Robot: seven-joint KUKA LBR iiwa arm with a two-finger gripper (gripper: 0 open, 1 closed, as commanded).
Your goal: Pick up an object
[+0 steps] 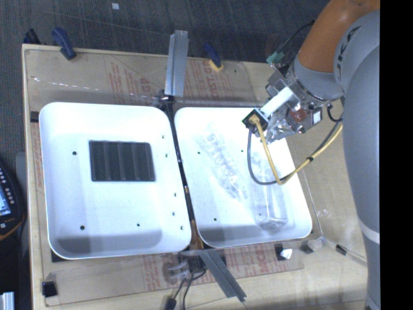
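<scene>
Two shallow white bins sit side by side on a pale wooden bench (pixel 97 70) that has faint red lettering printed across it, too washed out for me to read any of it. Left bin (pixel 106 237) is smooth moulded plastic with rounded corners, a few small dark dots in its floor, and a dark ribbed rectangular panel (pixel 121 161) lying flat in the upper middle.

Right bin (pixel 206 228) holds clear stuff that's honestly hard to make out against the white: a crinkly see-through plastic wrapper (pixel 222 163) running diagonally down the middle, and a clear plastic bottle (pixel 272 208) lying near the bin's front right corner, well apart from the wrapper's upper end.

Arm comes in from the right, grey with the orange band up top. Gripper (pixel 282 129) hangs over the right bin's back right area, above and away from the bottle, with yellow and black cables looping down below it. Can't tell from this angle how its grasping end stands or whether it's got anything.

Blue clamps (pixel 64 44) pin the bench's far edge, and a grey metal bar (pixel 176 63) stands between the bins at the back.
</scene>
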